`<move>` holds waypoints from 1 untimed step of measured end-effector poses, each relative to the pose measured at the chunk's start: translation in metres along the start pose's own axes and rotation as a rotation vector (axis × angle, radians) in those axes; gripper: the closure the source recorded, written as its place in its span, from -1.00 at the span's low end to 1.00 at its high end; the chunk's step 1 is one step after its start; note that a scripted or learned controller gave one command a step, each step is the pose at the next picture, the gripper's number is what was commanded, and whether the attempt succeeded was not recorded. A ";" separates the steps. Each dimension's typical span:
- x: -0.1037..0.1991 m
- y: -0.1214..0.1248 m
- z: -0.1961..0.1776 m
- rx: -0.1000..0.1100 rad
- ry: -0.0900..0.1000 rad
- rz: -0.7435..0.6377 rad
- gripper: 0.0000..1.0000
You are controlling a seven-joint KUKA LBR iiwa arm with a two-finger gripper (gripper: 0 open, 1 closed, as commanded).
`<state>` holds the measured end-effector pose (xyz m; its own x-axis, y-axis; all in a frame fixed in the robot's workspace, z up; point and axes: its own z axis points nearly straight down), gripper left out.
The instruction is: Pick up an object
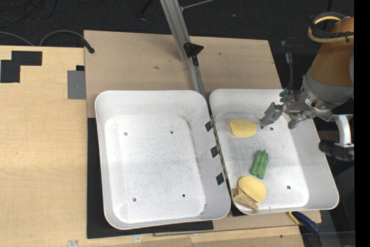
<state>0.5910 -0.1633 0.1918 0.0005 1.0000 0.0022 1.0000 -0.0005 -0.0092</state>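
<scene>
The right bin (pixel 306 182) holds a pale yellow wedge-shaped piece (pixel 243 128) near its upper left. A green ridged piece (pixel 259 163) lies in the middle, and a round yellow piece (pixel 252 188) sits at the front-left corner on a tan scrap (pixel 245 202). My gripper (pixel 282 118) hangs over the bin's upper right part, just right of the yellow wedge. Its two dark fingers are spread apart with nothing between them. It touches none of the objects.
The left bin (pixel 110 124) sits beside the right one, joined by black clips (pixel 214 150) along the shared rim. A slanted aluminium rail (pixel 176 23) rises behind the bins. The grey and orange arm (pixel 332 61) stands at the right.
</scene>
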 end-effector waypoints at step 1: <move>-0.006 -0.002 0.062 0.000 0.000 0.000 -1.00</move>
<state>0.5886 -0.1695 0.1299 0.0005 1.0000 0.0021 1.0000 -0.0005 -0.0095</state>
